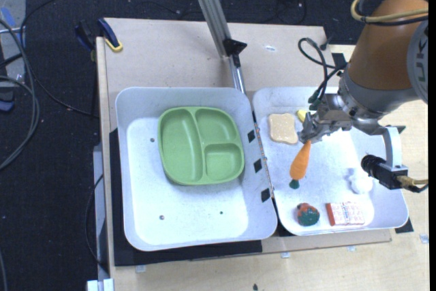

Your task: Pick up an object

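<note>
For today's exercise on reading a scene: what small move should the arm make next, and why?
Probably a short, straight lift. The gripper sits at the top end of the toy carrot, which hangs lengthwise beneath it over the right bin, beside the bread slice. Rising would show whether the grasp holds.

A pale wooden table [177, 58] bears two shallow white plastic bins side by side, the left bin [136, 201] and right bin [392, 211], touching along the middle.

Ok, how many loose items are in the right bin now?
5: bread slice at the far left, carrot hanging at the gripper, round toy near front, red-white packet beside it, small white piece right. The arm may hide more.
</note>
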`<state>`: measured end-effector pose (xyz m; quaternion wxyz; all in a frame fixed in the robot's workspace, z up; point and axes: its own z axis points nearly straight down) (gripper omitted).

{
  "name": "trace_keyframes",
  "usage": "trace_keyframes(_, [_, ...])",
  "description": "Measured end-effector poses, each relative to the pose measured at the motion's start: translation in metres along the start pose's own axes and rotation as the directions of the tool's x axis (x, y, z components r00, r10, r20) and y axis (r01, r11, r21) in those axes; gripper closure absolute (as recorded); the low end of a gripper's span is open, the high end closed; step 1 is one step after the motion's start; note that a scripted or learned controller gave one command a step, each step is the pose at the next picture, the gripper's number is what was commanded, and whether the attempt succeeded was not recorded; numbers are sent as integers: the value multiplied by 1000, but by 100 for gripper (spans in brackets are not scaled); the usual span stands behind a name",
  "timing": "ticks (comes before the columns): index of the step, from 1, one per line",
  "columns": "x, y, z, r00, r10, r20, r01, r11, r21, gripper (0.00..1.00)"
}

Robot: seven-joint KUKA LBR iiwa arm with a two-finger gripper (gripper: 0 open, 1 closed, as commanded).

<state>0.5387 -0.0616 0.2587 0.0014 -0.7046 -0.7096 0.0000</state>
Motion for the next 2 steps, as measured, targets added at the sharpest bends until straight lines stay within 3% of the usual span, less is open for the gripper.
trace_keyframes(2, [119, -8, 6, 1000, -1, 1, 1, 1000, -2, 100])
